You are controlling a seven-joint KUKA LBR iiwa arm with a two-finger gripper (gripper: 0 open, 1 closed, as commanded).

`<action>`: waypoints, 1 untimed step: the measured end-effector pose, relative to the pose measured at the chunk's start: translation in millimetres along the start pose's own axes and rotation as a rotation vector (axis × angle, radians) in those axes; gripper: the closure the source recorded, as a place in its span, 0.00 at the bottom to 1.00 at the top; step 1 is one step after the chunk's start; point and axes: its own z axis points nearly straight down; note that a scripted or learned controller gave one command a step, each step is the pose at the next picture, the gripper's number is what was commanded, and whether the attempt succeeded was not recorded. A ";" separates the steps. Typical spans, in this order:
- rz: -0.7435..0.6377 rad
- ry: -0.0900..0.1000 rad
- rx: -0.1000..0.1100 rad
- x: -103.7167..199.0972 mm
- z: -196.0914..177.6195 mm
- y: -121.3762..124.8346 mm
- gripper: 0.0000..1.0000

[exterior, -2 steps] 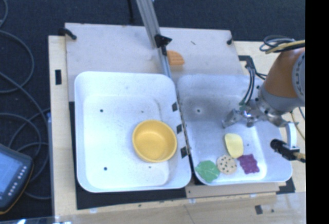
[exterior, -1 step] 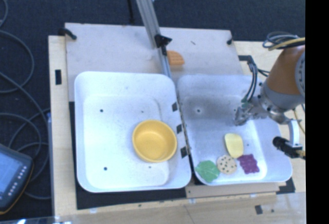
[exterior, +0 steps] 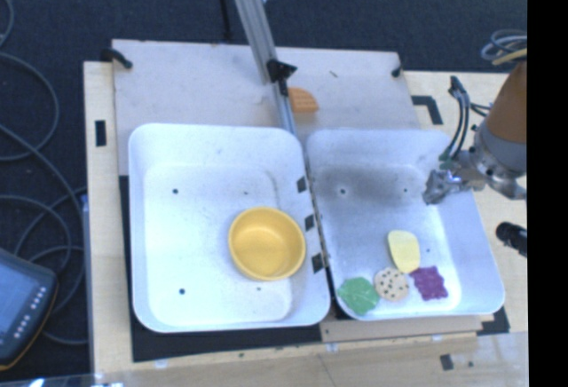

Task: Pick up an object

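Camera view looks down on a pale surface (exterior: 102, 199) bearing two shallow, glossy white bins. A round yellow bowl (exterior: 266, 242) sits in the left bin (exterior: 169, 199). Along the near edge of the right bin (exterior: 373, 181) lie a green piece (exterior: 358, 294), a speckled cookie (exterior: 390, 284), a pale yellow oval (exterior: 404, 249) and a purple cluster (exterior: 430, 282). Whether the gripper (exterior: 437, 188) above that bin's far right is wide or narrow, I cannot tell.

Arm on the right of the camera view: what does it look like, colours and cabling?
The arm has an orange band above a grey wrist. Dark cables loop along its left side. A small grey metallic claw sits at its tip, over the right bin.
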 end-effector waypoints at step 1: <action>-0.006 -0.001 -0.002 1.1 -64.2 6.2 1.00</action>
